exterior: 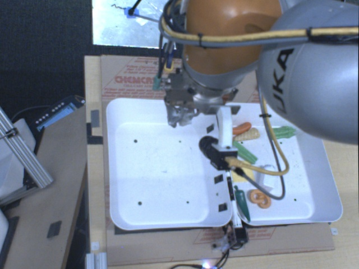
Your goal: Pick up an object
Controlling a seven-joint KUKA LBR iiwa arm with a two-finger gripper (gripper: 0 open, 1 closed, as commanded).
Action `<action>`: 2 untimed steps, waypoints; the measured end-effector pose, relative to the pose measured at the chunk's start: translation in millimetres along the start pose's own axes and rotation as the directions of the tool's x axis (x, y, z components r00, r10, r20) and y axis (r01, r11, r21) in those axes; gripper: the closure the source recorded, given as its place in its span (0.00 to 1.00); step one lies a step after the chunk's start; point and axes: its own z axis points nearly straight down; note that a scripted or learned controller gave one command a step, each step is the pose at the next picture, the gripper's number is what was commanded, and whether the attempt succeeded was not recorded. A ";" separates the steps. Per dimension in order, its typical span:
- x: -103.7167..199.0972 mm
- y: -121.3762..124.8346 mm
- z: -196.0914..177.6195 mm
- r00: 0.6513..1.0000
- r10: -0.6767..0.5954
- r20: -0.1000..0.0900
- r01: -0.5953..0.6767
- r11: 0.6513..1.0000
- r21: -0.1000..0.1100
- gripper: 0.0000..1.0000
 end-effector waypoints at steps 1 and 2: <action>30.6 -10.4 95.0 1.000 -0.001 0.000 0.001 1.000 -0.002 1.00; 3.6 -43.7 -112.1 1.000 0.000 -0.010 0.000 1.000 -0.024 1.00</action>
